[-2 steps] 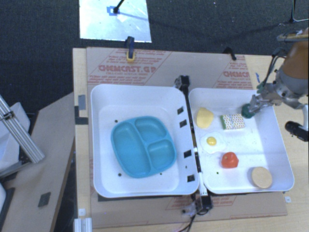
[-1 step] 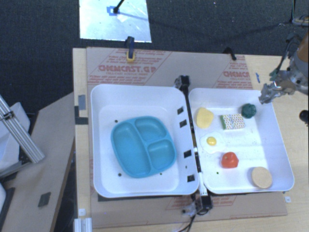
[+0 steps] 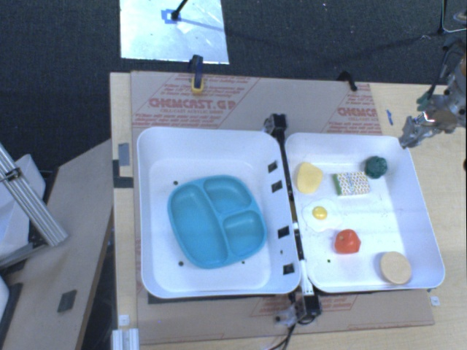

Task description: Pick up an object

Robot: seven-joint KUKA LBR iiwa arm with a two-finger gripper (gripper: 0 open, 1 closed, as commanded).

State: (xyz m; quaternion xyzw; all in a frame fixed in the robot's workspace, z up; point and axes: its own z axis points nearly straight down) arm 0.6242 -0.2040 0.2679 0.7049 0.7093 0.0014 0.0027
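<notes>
Lying in the right bin [image 3: 427, 265], the objects were spread out: a dark green ball [image 3: 376, 167] at the far right, a patterned sponge block [image 3: 352, 184] and a pale yellow piece [image 3: 309, 178] to its left, a small yellow piece [image 3: 319, 212], a red piece [image 3: 347, 241] and a tan disc [image 3: 395, 267] nearer. The gripper [image 3: 413, 131] hung beyond the bin's far right corner, apart from the ball; its state I could not tell. A blue divided tray [image 3: 217, 221] sat in the left bin [image 3: 157, 152].

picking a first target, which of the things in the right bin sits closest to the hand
The dark green ball, in that bin's far right corner, just below-left of the hand. The sponge, yellow pieces, red piece and tan disc all lie farther off.
</notes>
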